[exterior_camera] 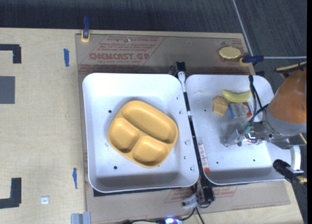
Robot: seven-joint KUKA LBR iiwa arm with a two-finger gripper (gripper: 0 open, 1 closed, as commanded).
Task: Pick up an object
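One fixed camera above the bench (39, 121), looking down at a slant, both white bins (92, 135) side by side in frame, arm (290, 106) entering from the right

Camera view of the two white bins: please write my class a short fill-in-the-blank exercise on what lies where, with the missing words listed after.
1. The yellow compartment tray lies in the ____ bin of the view.
2. That tray has ____ compartments.
3. The banana lies in the right bin, near its ____ edge.
4. The pincer hovers over the ____ bin.

Missing words: left; three; far; right
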